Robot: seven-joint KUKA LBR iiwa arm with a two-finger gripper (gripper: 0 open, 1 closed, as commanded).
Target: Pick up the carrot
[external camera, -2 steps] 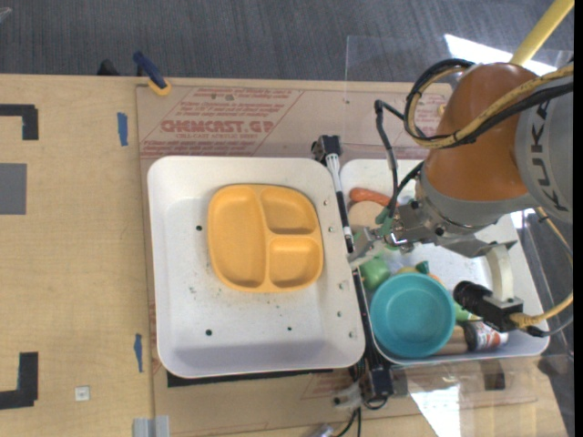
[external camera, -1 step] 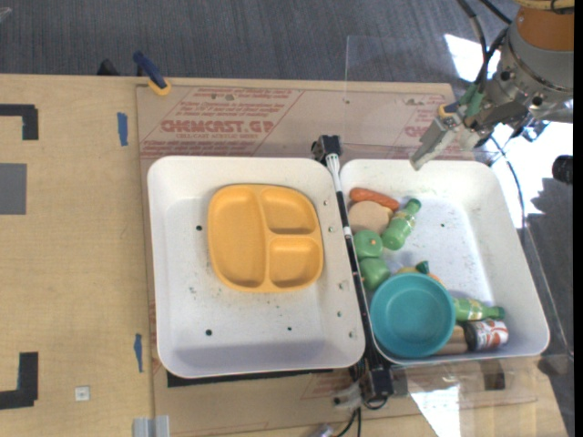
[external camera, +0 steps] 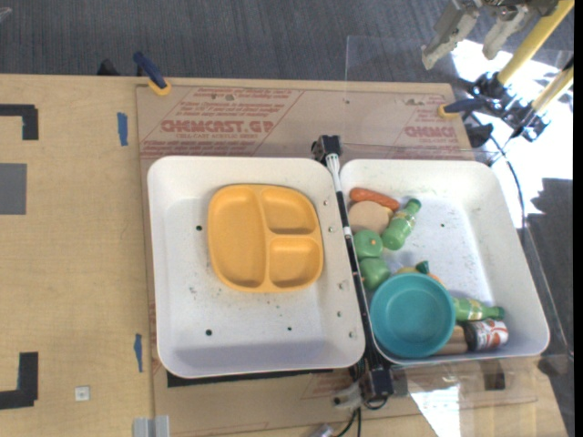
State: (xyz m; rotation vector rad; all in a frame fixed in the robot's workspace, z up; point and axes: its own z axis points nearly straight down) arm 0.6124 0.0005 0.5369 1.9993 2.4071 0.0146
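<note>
1. Clutter fills the near end of the right bin (external camera: 510, 244): a teal bowl (external camera: 412, 314) sits against the inner wall, and it hides part of a small can (external camera: 485, 335) with a red and white label lying just beside it on the right.
2. A green bottle (external camera: 475, 312) lies just behind the can, its lower part tucked behind the bowl's rim.
3. Green toy vegetables (external camera: 371, 255) lie bunched beyond the bowl; their exact shapes are hard to make out.
4. Another green bottle (external camera: 401, 225) lies tilted, its yellow cap pointing toward the far right.
5. A tan round piece (external camera: 368, 216) rests against the divider side of this bin, touching the bottle.
6. The carrot (external camera: 373, 198) lies at the far left corner of the right bin, just behind the tan piece. Its long axis runs roughly left to right, dipping slightly nearer at the right end; which end is the tip I cannot tell.
7. The left bin (external camera: 182, 317) holds a yellow divided plate (external camera: 265, 237) with three compartments.
8. The bench (external camera: 73, 244) is tan board with blue tape marks.
9. The tool (external camera: 474, 27) hangs at the top right, well apart from the bins, partly cut off by the frame; its fingers are spread and hold nothing.
</note>
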